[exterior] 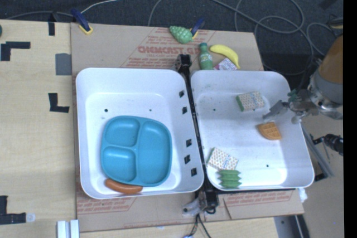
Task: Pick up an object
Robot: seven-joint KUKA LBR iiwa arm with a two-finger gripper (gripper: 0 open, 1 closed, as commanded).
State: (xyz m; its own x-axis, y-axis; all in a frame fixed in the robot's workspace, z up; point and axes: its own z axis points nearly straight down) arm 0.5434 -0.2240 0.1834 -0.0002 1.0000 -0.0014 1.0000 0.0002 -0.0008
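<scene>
Here I cannot tell the gripper [281,108] state at right, and the flat orange toy [270,131] may slide away.

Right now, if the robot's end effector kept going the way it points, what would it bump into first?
Probably the box with the checked pattern. The end effector points left across the right bin, and that box lies nearest ahead. Height is hard to judge from above, so it might pass over it.
</scene>
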